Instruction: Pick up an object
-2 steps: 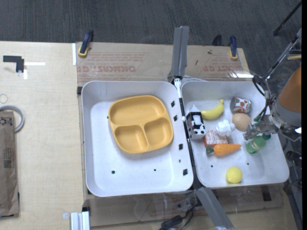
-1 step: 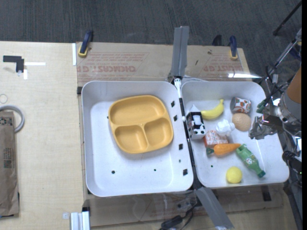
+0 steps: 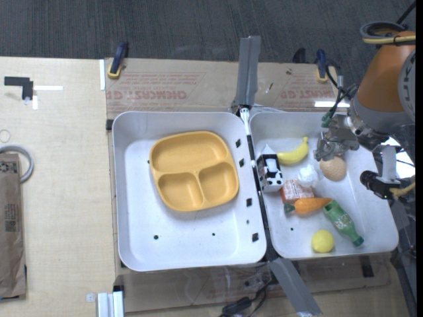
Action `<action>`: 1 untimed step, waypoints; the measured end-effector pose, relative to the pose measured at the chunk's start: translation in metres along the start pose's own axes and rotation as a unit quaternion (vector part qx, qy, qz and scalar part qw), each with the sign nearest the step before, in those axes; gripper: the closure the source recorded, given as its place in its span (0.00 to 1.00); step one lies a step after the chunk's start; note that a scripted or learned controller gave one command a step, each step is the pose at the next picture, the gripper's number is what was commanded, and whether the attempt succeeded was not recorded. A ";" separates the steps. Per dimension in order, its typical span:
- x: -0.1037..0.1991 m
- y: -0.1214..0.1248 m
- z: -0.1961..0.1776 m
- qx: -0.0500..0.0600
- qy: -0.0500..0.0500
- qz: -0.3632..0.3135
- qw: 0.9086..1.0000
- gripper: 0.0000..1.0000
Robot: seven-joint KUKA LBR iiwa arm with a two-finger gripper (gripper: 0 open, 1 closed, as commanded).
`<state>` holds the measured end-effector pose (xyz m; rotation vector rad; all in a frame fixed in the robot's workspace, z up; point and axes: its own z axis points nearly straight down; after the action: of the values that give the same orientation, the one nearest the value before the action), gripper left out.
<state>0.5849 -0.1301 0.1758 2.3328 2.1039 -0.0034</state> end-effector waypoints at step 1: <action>0.000 0.000 0.000 0.000 0.000 0.000 1.000 0.00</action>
<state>0.5850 -0.1302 0.1759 2.3329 2.1032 -0.0033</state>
